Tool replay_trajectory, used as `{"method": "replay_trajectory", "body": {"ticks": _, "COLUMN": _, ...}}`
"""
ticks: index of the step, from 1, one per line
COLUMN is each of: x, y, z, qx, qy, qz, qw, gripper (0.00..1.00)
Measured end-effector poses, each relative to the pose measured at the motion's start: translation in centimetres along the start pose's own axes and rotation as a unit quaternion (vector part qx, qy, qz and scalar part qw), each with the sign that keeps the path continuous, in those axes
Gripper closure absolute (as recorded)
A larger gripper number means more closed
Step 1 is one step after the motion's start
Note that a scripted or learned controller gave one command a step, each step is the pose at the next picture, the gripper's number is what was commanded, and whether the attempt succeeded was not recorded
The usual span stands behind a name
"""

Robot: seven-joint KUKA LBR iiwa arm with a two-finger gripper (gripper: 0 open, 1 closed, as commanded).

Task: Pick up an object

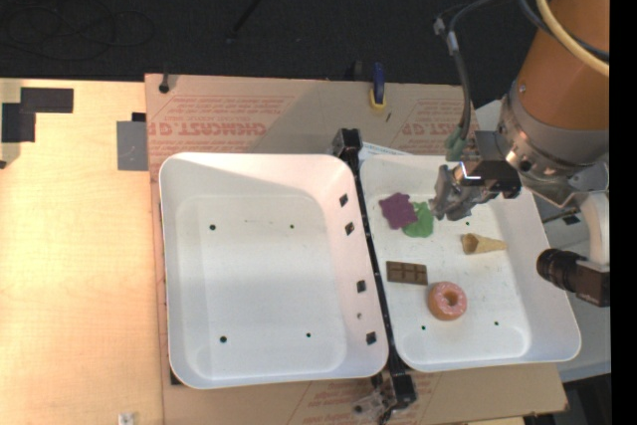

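**Jaws over the right bin**

Purple piece (397, 209) and green piece (420, 222) touch, centre-right of frame, in the right bin (518, 345); gripper (450, 206) just right of them, jaws' state unclear; cone (481, 243), chocolate bar (406, 273), donut (447, 300) lie lower.

Two white bins (259, 373), one purple toy (397, 209), one green toy (419, 223), one brown chocolate bar (406, 273), one pink doughnut (447, 301), one tan wedge (481, 243)

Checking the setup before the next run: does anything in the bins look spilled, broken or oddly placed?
Nothing stands out. The purple piece, green piece, brown bar, pink ring and tan wedge lie loose in the right bin.
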State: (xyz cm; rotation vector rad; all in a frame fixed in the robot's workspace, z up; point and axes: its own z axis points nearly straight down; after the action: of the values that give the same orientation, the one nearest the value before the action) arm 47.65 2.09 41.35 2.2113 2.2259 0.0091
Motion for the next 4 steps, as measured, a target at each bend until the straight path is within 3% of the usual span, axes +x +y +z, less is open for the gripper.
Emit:
{"method": "replay_trajectory", "body": {"ticks": 1, "x": 6.1, "y": 0.1, "z": -7.2, "qx": 0.001, "qy": 0.000, "qz": 0.000, "qw": 1.0000, "gripper": 1.00}}
{"method": "replay_trajectory", "body": {"ticks": 2, "x": 7.9, "y": 1.7, "z": -12.6, "qx": 0.002, "qy": -0.001, "qz": 0.002, "qw": 1.0000, "gripper": 1.00}}
{"method": "replay_trajectory", "body": {"ticks": 3, "x": 14.2, "y": 1.9, "z": -12.3, "qx": 0.005, "qy": -0.001, "qz": 0.000, "qw": 1.0000, "gripper": 1.00}}
{"method": "replay_trajectory", "body": {"ticks": 4, "x": 9.2, "y": -0.1, "z": -7.8, "qx": 0.008, "qy": -0.002, "qz": 0.005, "qw": 1.0000, "gripper": 1.00}}
